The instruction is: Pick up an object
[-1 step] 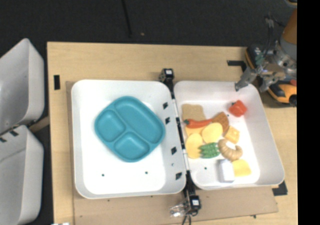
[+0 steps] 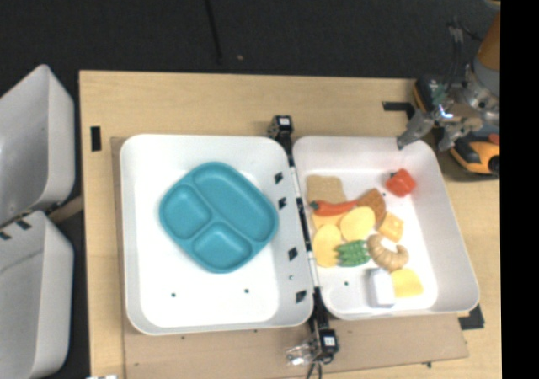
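Red block (image 2: 401, 183) just below-left of gripper (image 2: 414, 135)

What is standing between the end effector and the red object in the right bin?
Nothing visible. The end effector hangs over the right bin's far right corner, and only bare white bin floor lies between it and the red object, which sits apart from the other food items.

My claw (image 2: 418, 126) looks like bare metal; the bins (image 2: 202, 310) are smooth glossy plastic, on my matt wooden tabletop (image 2: 253, 99).
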`<state>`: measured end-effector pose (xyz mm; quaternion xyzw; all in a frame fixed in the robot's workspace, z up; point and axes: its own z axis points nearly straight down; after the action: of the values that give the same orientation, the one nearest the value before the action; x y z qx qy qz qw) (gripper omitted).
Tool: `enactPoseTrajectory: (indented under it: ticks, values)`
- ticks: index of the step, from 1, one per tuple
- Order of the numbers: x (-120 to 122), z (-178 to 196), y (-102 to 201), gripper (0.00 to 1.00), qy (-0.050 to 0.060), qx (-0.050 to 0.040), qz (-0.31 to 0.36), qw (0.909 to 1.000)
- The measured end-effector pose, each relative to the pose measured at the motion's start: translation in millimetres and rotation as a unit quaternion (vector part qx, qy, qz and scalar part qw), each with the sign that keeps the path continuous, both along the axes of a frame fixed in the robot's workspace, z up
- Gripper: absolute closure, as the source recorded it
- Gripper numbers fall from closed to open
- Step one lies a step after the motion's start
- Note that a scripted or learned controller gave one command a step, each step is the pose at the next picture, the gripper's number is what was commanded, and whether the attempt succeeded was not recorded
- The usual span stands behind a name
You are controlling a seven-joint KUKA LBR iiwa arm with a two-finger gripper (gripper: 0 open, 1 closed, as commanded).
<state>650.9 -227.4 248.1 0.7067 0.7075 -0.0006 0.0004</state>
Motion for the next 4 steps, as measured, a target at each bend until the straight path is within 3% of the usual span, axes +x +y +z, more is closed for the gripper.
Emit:
enactPoseTrajectory:
  ticks: [3,4]
  values:
    - [-4,-151,6,0.00,0.002,0.0000,0.001,1.0000]
    - [-2,-137,5,1.00,-0.001,-0.0018,0.003,1.0000]
